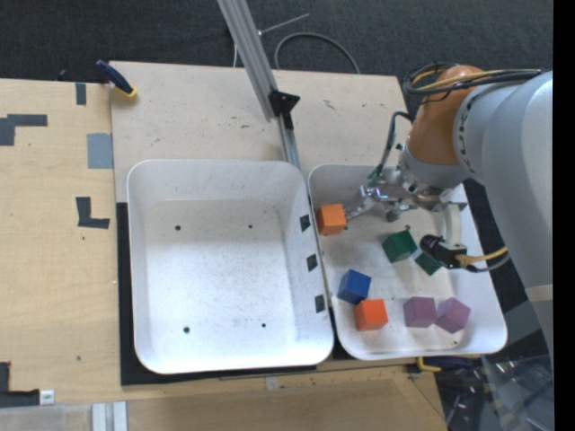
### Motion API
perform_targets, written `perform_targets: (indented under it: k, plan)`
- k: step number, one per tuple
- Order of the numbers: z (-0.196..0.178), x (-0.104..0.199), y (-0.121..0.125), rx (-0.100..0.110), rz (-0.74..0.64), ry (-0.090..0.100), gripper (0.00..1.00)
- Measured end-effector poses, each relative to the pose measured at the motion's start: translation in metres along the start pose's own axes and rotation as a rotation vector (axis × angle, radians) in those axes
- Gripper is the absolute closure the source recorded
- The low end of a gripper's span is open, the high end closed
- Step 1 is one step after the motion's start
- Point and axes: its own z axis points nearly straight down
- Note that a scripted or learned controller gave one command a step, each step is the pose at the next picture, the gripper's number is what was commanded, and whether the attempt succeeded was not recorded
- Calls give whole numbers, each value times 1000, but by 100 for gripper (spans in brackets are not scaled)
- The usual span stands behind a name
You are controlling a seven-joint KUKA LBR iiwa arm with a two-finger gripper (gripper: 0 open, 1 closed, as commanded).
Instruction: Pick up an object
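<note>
Claw sits low over the right bin, right of centre in the frame, but whether it grips anything cannot be told. Nothing looks lifted yet: an orange block lies just left of it and a green block just below, both still to be picked.

Both bins are white, the left one dotted with small dark specks. In the right bin: an orange cube at 10 o'clock, a green block centrally, a blue cube, a red-orange cube at 7, and two purple blocks at 5.
</note>
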Motion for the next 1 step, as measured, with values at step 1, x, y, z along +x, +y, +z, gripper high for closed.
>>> perform_targets:
  k: [1]
  plan:
    - [-9, -1, 1, -1, -1, 0, 100]
